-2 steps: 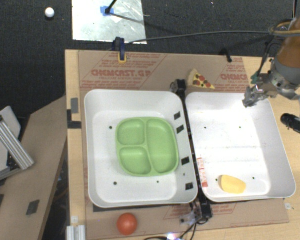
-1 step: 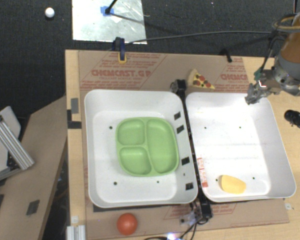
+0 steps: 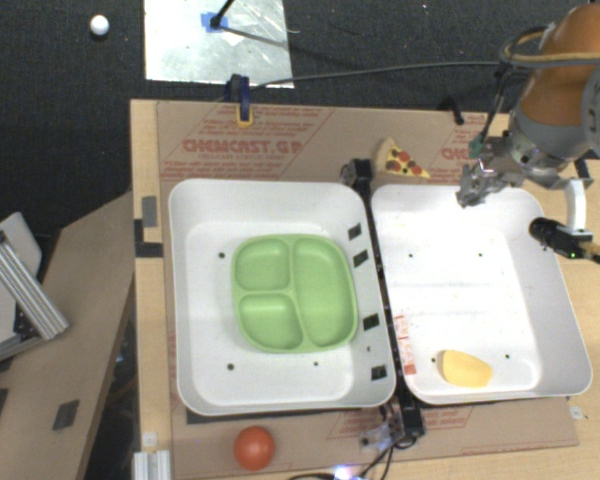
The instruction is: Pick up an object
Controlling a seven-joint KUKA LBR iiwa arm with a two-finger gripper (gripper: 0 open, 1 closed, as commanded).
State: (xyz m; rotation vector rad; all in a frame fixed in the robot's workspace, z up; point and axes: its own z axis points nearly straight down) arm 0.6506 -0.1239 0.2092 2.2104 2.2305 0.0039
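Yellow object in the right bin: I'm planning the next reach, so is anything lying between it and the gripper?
Nothing visible. The gripper is over the right bin's far edge, the yellow object lies near its front edge, and the bare white floor stretches between them.

Glossy white plastic bins, matt green plastic plate, brown cardboard

Objects you can pick

You have a yellow rounded piece lying flat near the front edge of the right bin, and a green three-compartment plate lying flat, face up, in the middle of the left bin
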